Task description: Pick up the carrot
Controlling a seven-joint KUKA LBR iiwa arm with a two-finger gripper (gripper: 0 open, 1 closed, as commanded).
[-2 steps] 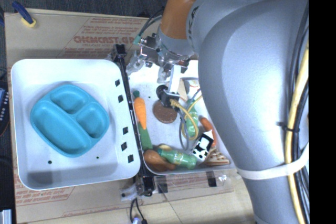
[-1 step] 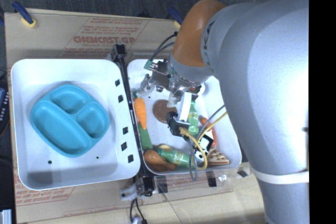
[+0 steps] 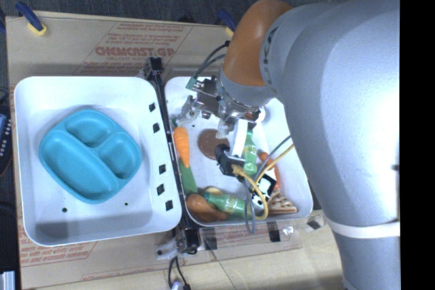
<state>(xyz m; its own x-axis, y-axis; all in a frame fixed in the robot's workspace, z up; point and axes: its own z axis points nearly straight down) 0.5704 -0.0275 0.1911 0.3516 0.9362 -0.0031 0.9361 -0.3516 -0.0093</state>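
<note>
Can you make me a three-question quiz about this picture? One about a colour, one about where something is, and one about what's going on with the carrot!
1. What colour is the divided plate in the left bin?
A. red
B. blue
C. yellow

2. Where is the carrot?
A. on the plate
B. on the floor under the bench
C. in the right bin, along its left wall

3. What is happening with the carrot?
A. it lies in the bin, not lifted
B. it hangs high in the air
C. it is chopped into slices

Answers:
1 B, the plate is plainly blue.
2 C, the carrot lies next to the wall between the two bins.
3 A, it is whole and rests on the bin floor, with the gripper near its orange end.
</note>
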